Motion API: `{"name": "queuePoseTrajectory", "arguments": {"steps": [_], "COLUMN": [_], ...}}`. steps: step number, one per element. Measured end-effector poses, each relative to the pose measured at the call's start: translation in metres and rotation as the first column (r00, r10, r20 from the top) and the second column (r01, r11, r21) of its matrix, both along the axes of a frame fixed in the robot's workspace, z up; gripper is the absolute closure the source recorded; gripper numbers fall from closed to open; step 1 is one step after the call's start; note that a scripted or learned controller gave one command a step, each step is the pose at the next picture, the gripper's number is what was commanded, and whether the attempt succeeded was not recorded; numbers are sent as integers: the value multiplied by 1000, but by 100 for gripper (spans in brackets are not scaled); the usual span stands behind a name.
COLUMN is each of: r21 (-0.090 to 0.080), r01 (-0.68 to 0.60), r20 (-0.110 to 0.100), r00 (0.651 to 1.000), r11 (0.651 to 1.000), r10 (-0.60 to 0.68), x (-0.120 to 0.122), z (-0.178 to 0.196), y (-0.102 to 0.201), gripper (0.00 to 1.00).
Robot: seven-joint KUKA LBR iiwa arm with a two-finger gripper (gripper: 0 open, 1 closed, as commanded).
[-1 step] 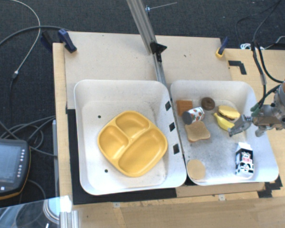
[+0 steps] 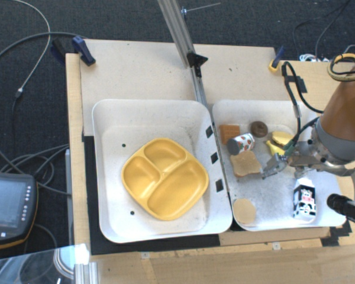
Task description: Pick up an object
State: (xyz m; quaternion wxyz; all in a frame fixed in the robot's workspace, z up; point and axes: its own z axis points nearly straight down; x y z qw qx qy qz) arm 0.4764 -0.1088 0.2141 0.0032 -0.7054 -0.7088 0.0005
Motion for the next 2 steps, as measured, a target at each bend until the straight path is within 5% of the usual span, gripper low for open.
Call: {"name": "queuePoseTrajectory", "arguments": {"steps": [1, 2], "r21": [1, -4], "r01": [-3, 1], "r20": [0, 10], "r00": [1000, 1000], "r11": [1000, 1000], "r10": [3, -1], "x": [0, 69], "z": [-23, -21], "y": [66, 64], "gripper": [0, 0]}}
